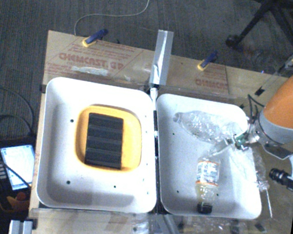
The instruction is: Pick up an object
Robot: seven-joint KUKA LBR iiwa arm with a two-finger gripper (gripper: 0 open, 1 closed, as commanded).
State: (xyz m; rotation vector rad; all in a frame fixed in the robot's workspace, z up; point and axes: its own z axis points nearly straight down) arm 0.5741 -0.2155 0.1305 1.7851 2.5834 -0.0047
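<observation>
Gripper (239,142) beside two bottles (206,178), one sponge (104,141).

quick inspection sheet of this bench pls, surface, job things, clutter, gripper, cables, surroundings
surface: wooden bench bearing left white bin and right white bin side by side
job's things: yellow tray with a black ridged insert in the left bin; clear plastic bottle and crumpled clear plastic bag in the right bin
clutter: two blue-and-yellow clamps on the bench's far edge
grippers: gripper over the right bin's far right corner, beside the bag; jaws too small to judge
cables: thin cable on the floor
surroundings: grey carpet, chair base, handheld screen
</observation>
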